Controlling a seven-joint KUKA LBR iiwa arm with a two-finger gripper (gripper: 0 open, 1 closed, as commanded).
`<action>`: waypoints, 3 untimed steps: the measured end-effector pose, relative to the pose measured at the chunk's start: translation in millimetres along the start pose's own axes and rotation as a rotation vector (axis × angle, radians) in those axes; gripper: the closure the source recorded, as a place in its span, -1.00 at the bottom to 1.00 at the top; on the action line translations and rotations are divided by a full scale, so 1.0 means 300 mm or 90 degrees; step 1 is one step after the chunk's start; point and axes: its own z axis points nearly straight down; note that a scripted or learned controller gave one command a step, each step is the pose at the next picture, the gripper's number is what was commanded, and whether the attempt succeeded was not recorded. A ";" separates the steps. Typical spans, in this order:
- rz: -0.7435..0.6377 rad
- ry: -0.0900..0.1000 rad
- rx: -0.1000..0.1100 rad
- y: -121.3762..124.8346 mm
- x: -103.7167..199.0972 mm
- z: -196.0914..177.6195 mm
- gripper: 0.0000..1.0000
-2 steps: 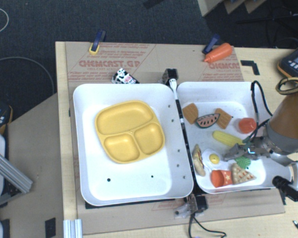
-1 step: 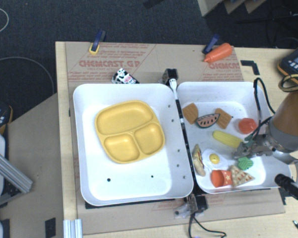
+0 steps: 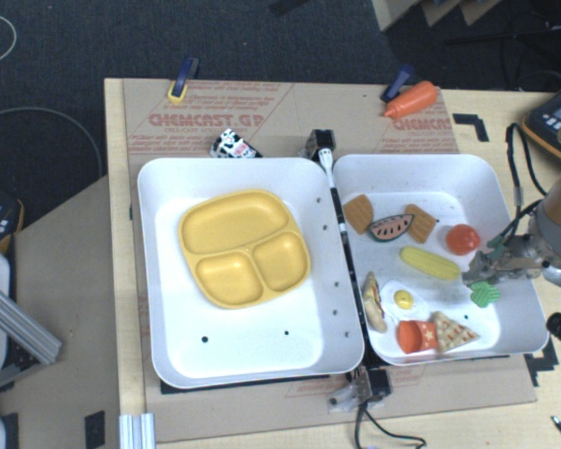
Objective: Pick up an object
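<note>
The right bin (image 3: 486, 178) holds several toy foods: a brown cookie (image 3: 358, 213), a watermelon slice (image 3: 390, 227), a brown cracker (image 3: 420, 223), a red tomato (image 3: 463, 239), a yellow corn-like piece (image 3: 428, 264), a green piece (image 3: 485, 295), a fried egg (image 3: 402, 299), a tan piece (image 3: 372, 304), a red piece (image 3: 409, 336) and a waffle wedge (image 3: 453, 331). My gripper (image 3: 481, 269) reaches in from the right, low over the bin, just above the green piece and right of the yellow piece. Nothing is seen held in it.
The left bin (image 3: 159, 251) carries a yellow divided plate (image 3: 243, 248). An orange carrot toy (image 3: 411, 99) and a black-and-white toy (image 3: 234, 145) lie on the cardboard behind the bins. Clamps sit at the bench's back edge. Cables hang at the far right.
</note>
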 end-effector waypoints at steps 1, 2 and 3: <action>-0.001 0.000 -0.001 0.030 -0.013 -0.157 1.00; -0.001 0.001 0.001 0.032 -0.014 -0.250 1.00; -0.004 0.005 0.005 0.029 0.165 -0.220 1.00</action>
